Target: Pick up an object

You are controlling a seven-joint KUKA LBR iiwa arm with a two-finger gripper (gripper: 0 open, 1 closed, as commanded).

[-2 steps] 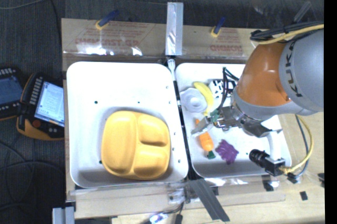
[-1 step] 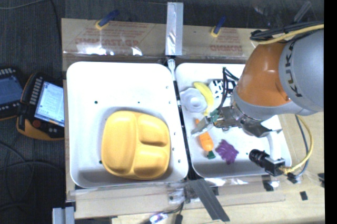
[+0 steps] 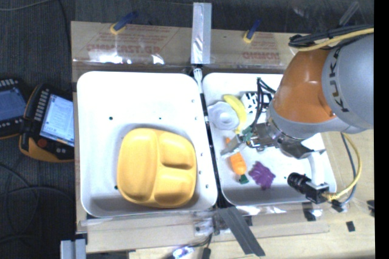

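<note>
My gripper (image 3: 242, 140) hangs low over the left half of the right bin (image 3: 316, 188), its metal fingers spread apart with nothing seen between them. Just below the fingertips lies a small orange carrot (image 3: 237, 162) with a green end. A purple grape bunch (image 3: 262, 174) sits to the carrot's right. A yellow banana (image 3: 236, 107) and a clear cup (image 3: 222, 115) lie above the gripper, near the bin's back left. A black-and-white item (image 3: 250, 100) peeks out beside the banana, partly hidden by the arm.
The left bin (image 3: 97, 100) holds a large yellow divided plate (image 3: 157, 166). The arm's orange and grey body (image 3: 316, 93) covers the right bin's right half. A pendant with a screen (image 3: 51, 124) lies left of the bench.
</note>
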